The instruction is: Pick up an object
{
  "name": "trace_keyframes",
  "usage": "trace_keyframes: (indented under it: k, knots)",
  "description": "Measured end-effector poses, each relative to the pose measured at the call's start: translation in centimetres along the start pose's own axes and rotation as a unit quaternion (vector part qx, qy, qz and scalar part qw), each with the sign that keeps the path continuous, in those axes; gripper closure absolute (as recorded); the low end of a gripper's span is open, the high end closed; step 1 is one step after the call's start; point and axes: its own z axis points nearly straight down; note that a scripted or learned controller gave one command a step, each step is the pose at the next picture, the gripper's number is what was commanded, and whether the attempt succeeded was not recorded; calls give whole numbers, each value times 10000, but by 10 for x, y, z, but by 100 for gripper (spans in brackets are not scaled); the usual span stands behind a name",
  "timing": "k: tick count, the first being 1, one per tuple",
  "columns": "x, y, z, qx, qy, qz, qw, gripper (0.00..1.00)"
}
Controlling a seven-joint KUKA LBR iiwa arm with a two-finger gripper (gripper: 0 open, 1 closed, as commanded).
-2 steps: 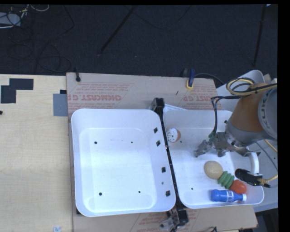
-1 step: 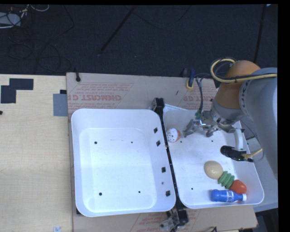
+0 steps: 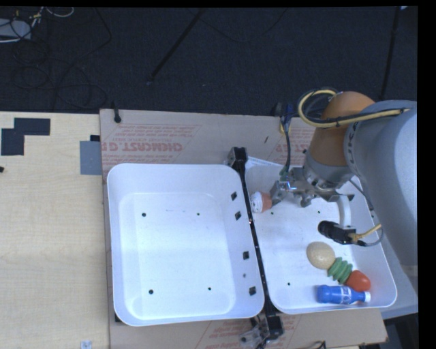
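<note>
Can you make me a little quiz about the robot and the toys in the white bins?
1. True or false: the blue bottle lies in the right bin.
2. Which thing lies nearest the divider between the two bins? A) the beige egg-shaped toy B) the small white and orange object C) the green and red toy
3. Fill in: the gripper hangs over the ___ bin.

Key: 1 true. 2 B. 3 right.

Printed cardboard sheet [image 3: 170,140] under bins, perhaps cables [image 3: 41,17] on dark floor
</note>
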Motion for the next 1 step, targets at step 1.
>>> trace_keyframes:
  k: [1]
  knots:
    - [4,0,-9,34,74,11,10000,100]
